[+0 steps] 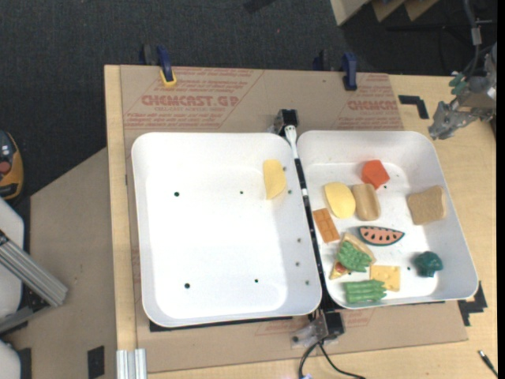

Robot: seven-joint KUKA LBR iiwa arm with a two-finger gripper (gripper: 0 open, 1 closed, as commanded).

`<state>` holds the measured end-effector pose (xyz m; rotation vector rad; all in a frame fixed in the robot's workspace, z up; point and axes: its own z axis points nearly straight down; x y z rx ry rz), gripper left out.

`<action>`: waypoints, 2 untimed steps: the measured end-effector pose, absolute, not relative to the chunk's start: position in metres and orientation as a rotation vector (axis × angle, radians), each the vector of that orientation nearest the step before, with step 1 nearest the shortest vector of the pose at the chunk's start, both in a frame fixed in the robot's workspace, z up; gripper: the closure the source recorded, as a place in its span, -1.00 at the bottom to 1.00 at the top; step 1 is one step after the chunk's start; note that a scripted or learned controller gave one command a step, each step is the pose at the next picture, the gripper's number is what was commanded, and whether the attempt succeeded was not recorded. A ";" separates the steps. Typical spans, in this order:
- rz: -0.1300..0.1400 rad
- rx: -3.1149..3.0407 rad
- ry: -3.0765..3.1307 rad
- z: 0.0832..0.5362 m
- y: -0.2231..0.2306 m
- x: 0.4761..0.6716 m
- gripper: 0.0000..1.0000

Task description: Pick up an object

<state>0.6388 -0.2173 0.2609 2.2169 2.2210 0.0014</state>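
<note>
Toy food pieces (371,231) lie in the right bin (454,235); fingers (451,118) hover outside it, their spread unclear.

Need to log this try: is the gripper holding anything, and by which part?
Nothing is held. The gripper hangs outside the right bin, at its far corner, with nothing between its fingers.

A single fixed camera hangs above the brown cardboard-topped bench (237,93) and looks down at a slant, far enough off to take in both shallow white plastic bins whole. The left white bin (158,212) sits mid-frame and the right white bin (450,212) reaches toward the right edge. The bench's far edge lies toward the top, with dark carpeted floor (118,14) beyond it.
</note>
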 end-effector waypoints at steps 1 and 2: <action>0.011 2.207 2.217 0.385 -0.186 0.637 1.00; -0.008 2.221 2.242 0.285 -0.078 0.576 1.00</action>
